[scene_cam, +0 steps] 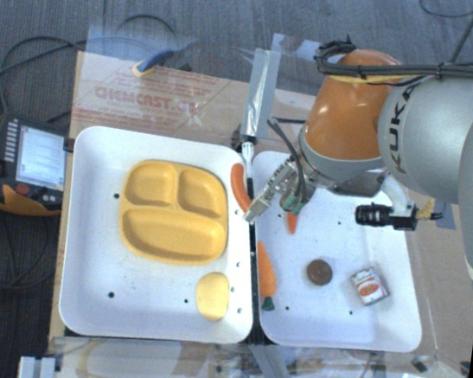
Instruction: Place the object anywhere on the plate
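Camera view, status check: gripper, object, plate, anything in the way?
Gripper low over the seam between bins, beside an orange carrot; grasp unconfirmed. Yellow plate sits in left bin. Second carrot lies on the divider.

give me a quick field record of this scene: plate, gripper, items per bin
plate: yellow divided plate, left bin, nothing on it
left bin others: yellow lump; orange piece at right wall
gripper: gripper over the divide between bins
right bin: carrot, small carrot, brown disc, small can
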You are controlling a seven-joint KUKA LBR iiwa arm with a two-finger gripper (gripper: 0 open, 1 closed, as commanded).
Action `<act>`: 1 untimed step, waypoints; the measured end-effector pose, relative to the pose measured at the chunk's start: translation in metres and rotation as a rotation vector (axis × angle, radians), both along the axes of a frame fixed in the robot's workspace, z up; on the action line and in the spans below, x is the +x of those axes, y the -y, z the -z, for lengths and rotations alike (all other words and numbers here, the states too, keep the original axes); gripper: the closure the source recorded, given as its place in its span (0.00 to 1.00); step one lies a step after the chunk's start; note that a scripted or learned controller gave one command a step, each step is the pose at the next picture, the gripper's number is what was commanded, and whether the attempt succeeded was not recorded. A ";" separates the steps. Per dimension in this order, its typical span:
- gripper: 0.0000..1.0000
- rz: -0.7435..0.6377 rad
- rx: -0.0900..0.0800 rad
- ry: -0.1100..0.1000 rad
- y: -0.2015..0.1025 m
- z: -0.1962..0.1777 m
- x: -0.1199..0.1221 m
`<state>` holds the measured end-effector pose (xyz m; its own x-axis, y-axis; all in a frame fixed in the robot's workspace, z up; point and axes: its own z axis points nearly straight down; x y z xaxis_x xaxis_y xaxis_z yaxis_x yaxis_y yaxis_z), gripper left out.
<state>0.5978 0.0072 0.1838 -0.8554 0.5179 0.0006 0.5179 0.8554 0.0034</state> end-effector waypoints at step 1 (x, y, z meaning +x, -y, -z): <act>0.00 0.000 0.000 0.000 0.000 0.000 0.000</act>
